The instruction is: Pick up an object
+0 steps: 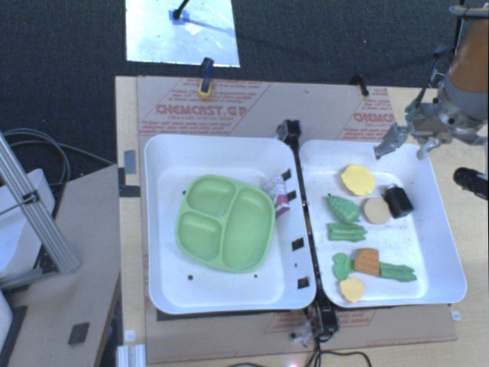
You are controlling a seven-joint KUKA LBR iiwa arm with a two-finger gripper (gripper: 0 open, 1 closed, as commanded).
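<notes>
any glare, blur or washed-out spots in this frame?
Camera view: soft overall, fine detail smeared; the two white bins look near blown out, walls hard to separate from floor; the metal sheet at top shows bright glare; the gripper is slightly blurred; green tray reads evenly lit, with faint shadows.

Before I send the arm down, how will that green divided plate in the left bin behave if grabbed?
The green plate looks like stiff moulded plastic, probably light. It lies flat in the left bin with a low rim, so fingers may slide off rather than catch it. Gripped at one edge, it would likely tilt.
</notes>
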